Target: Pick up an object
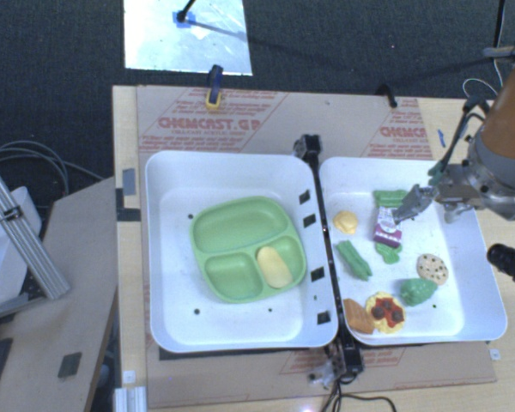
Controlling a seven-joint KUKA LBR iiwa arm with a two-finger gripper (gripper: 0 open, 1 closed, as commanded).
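Currently, we see the arm [506, 136] reaching in from the right over the right bin [476, 316], with its gripper [409, 206] low above the bin's upper middle area. We cannot tell how the gripper stands, since its tip merges with the objects beneath it. Directly at the tip lie a green piece [389, 197] and a purple-and-white packet [386, 228], the packet just below the gripper. Further items rest on the same bin floor: a yellow piece [346, 222] to the left, a green pod [354, 259], a cookie [432, 268], a green leafy piece [417, 292], a pizza slice [384, 311] and an orange piece [357, 316]. We note the left bin [172, 316] carries a green divided tray [232, 230] with a yellow object [275, 266] in its lower right compartment. Both bins sit side by side on the desk [266, 114].
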